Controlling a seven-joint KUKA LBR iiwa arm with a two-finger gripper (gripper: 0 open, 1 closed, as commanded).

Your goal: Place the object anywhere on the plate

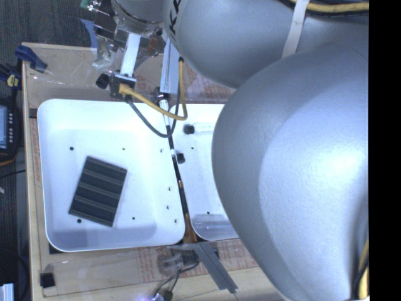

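The gripper (116, 46) hangs at the top of the view, beyond the far rim of the white bin (53, 115) that sits on the view's left. It is over the bare wooden table (62, 61) rather than over the bin itself. Its working end is a tangle of metal parts seen from above, so I cannot tell whether it is released or clenched, and nothing can be seen gripped in it.

The dark ridged slab (98, 190) lies flat on the floor of that bin, toward the bin's near corner on the view's left. It is turned at a slant to the bin's walls and touches none of them. It is well apart from the gripper, with most of the bin's floor and the far rim lying between them. Apart from the slab, the bin's floor shows a few small dark dots scattered about.

The second bin (200, 168) stands just beside the first, their rims meeting along a dark seam. The grey arm (294, 137) covers most of it. On the strip of floor that shows, two small black things (188, 129) sit close to the shared rim; they are too small to make out. A blue clamp (28, 55) sits on the table past the first bin's far corner.
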